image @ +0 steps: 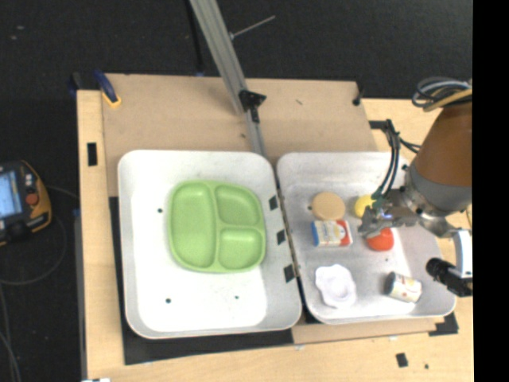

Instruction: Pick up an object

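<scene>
The right bin (350,169) holds a round tan object (328,206), a small yellow object (363,206), a red and white carton (331,232), a red-orange object (381,239), a white cup-like piece (336,285) and a small white can (404,287) lying on its side. My gripper (377,220) hangs over the right side of this bin, between the yellow object and the red-orange one, just above the latter. Its tips are dark and small against the bin floor.
The left bin (143,293) carries a green divided plate (215,226). A grey metal pole (227,58) slants in from the top toward the gap between the bins. A handheld device (20,197) lies off the bench at far left.
</scene>
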`<state>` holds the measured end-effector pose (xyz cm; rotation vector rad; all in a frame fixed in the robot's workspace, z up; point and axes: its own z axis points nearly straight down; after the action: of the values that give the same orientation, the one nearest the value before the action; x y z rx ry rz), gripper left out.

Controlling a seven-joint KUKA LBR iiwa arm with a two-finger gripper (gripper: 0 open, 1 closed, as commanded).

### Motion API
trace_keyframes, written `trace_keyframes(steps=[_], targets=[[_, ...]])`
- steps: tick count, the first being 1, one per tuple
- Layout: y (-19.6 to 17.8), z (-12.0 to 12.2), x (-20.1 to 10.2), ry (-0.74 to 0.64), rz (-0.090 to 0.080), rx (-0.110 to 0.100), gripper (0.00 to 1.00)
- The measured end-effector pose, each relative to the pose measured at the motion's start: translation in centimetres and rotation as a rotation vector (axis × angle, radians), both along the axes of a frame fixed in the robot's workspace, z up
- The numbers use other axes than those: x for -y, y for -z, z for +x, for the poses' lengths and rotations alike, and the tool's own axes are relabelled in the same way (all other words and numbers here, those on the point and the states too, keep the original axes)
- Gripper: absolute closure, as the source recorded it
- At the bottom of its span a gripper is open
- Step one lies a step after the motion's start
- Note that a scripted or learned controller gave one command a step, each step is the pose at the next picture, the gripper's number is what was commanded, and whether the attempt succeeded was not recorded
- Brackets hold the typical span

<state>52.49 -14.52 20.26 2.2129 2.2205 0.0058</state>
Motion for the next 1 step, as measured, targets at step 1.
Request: trace_keyframes(steps=[1], targets=[[-3.51,0.19,0.13,0.000,0.000,-0.001,1.00]])
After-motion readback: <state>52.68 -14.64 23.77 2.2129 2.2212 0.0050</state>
